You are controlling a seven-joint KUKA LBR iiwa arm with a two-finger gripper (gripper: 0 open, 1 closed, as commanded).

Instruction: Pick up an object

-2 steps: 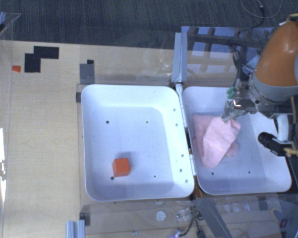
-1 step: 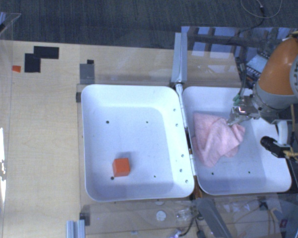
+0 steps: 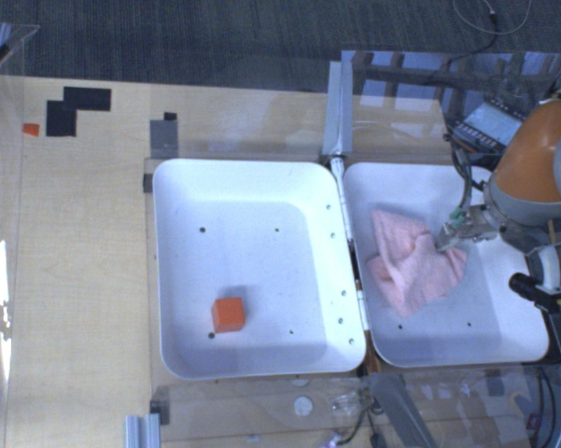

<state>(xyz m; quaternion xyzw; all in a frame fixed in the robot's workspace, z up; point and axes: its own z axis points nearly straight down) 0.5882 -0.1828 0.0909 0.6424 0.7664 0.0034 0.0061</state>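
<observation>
A crumpled pink cloth [image 3: 409,259] lies in the middle of the right bin [image 3: 504,339]. An orange cube [image 3: 229,315] rests on the floor of the left bin [image 3: 261,194], toward its front left. My gripper [image 3: 451,234] is low over the right bin, its tip at the cloth's upper right edge and touching or nearly touching it. The arm's orange band bulges in from the right above it. The fingers are too small and too blurred to read.
A metal divider [image 3: 339,110] and the bins' shared rims run between the two bins. Black cables and a dark fixture [image 3: 541,292] sit at the right bin's right edge. Black and orange markers [image 3: 70,110] lie on the wooden bench at far left.
</observation>
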